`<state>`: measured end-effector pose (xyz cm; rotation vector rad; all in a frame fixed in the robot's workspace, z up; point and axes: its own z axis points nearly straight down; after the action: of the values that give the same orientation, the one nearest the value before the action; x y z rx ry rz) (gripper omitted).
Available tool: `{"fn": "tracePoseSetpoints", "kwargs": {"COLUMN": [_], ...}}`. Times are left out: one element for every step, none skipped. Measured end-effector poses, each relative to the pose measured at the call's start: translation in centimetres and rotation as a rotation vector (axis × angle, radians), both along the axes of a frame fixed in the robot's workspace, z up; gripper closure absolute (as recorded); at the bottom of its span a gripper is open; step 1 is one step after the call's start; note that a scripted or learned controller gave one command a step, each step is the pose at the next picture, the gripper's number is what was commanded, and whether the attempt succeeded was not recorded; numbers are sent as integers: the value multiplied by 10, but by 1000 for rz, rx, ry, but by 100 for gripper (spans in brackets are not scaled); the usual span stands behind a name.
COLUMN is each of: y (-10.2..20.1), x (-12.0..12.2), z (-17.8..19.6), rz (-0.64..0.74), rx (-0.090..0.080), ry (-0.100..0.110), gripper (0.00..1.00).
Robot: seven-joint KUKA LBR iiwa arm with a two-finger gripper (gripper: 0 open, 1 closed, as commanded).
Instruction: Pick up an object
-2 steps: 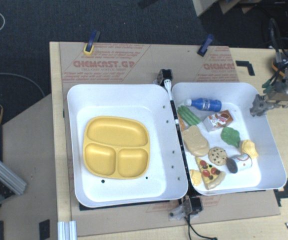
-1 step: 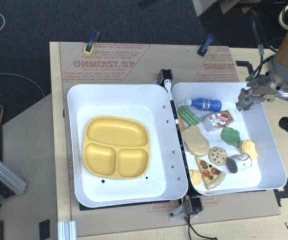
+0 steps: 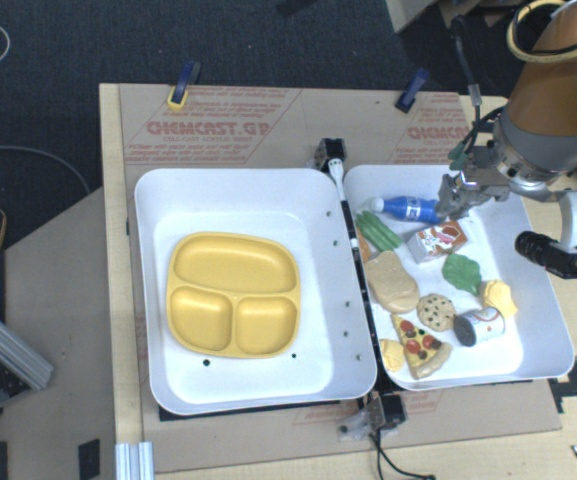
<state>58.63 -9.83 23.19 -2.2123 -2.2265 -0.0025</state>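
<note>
Camera view | jaws state unclear | blue bottle just left, touching

Yellow divided tray glowing in the white left bin. Over in the white right bin: a blue bottle with a white cap, a green leaf, a tan cookie dotted dark, a pizza slice yellow with red spots. Grey arm, orange band. Tan counter, red lettering.
</note>
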Motion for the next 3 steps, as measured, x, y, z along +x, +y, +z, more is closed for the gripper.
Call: {"fn": "tracePoseSetpoints", "kwargs": {"y": [42,93,136], "x": [12,31,51], "z": [-3,-16,-14], "rz": [-1,0,0], "rx": [-2,-2,-1], "ry": [-2,-4,-6], "gripper": [100,100,100]}}
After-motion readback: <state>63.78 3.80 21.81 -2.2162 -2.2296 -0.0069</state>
